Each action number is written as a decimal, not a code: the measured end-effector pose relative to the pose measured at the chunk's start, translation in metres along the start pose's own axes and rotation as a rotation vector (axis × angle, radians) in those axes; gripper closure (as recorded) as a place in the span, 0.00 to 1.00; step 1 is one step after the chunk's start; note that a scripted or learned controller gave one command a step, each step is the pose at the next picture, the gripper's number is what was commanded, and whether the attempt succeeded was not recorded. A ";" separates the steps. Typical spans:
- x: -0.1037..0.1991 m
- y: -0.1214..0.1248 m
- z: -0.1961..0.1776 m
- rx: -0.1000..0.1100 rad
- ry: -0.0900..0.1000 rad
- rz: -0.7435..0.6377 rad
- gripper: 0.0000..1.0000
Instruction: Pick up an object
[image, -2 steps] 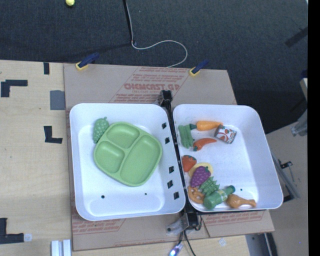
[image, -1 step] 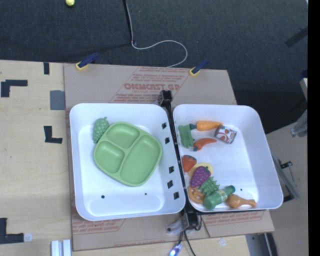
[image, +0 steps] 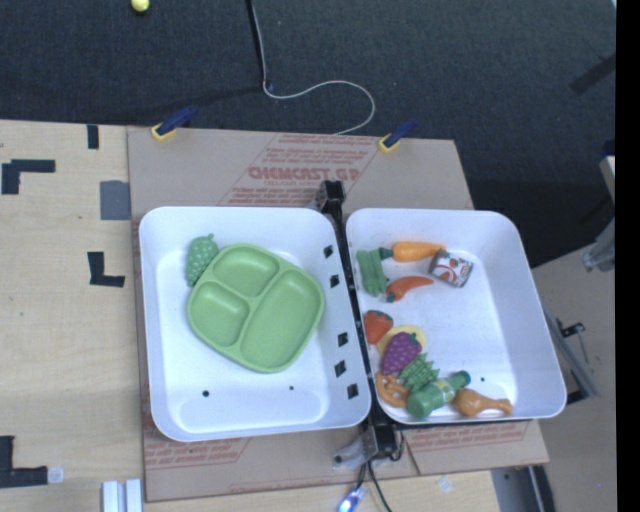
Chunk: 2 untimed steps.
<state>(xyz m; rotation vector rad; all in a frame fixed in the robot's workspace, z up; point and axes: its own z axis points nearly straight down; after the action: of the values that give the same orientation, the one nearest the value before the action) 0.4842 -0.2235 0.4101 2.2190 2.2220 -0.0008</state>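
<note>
One cardboard sheet (image: 300, 170) reads, perhaps, "CHEMCAST"

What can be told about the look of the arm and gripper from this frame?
Nothing on colour, shape or markings can be judged here. The frame takes in the left bin with a green plate, the right bin with toy food, and a thin white cable on the dark floor behind the bench. A grey piece at the right edge is too cropped to identify.
</note>
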 end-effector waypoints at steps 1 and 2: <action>0.000 0.000 -0.002 0.000 0.000 0.000 1.00; 0.194 0.000 0.005 0.003 0.005 -0.018 1.00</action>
<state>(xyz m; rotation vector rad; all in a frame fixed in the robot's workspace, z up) 0.4841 -0.0293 0.4049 2.2031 2.2456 0.0017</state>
